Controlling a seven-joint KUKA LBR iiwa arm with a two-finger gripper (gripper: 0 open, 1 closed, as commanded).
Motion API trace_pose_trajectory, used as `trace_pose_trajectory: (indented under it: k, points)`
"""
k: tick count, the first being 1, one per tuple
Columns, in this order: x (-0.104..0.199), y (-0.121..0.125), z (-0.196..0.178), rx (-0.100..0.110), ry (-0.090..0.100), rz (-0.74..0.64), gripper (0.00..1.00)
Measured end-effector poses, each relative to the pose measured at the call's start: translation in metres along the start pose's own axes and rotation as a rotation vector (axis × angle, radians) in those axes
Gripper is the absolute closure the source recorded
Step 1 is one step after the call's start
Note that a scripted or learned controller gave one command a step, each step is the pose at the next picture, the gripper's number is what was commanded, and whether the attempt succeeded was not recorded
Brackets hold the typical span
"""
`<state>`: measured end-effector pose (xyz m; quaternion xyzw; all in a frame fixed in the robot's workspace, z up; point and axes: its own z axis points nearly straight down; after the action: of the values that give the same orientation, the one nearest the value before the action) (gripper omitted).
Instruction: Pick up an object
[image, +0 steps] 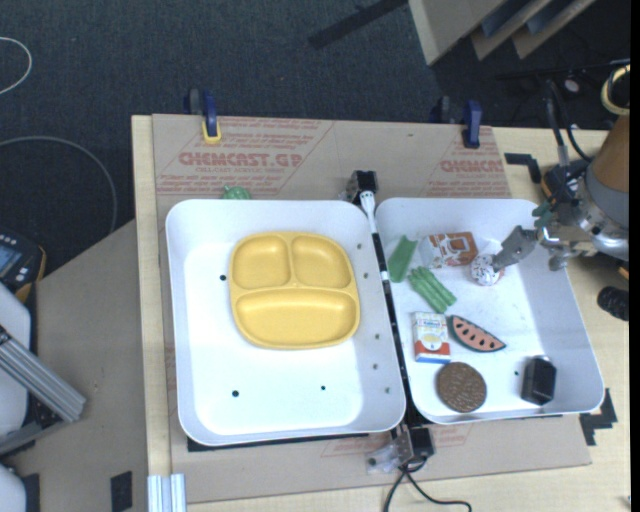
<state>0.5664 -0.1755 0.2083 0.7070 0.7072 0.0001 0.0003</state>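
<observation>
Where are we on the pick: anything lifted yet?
Done: the gripper has reached into the right bin, close to the small white object. In hand: nothing visibly lifted. Left: the grasp and lift; the watermelon slice, brown disc and black block lie untouched.

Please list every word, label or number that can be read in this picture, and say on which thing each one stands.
"CHEMCAST GP": red print on the brown board behind the left bin, partly blurred.
"CHEMCAST": red print on the same board behind the right bin; the rest is unclear.
Print on the small carton and the orange packet: too small to read.
</observation>
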Motion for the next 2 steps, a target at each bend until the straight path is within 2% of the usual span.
trace_pose_trajectory:
  k: [1, 2]
  points:
    - [0.0, 0.001, -0.011, -0.003, -0.001, -0.001, 1.0]
    - [0.111, 0.0, -0.169, -0.019, 0.001, -0.013, 1.0]
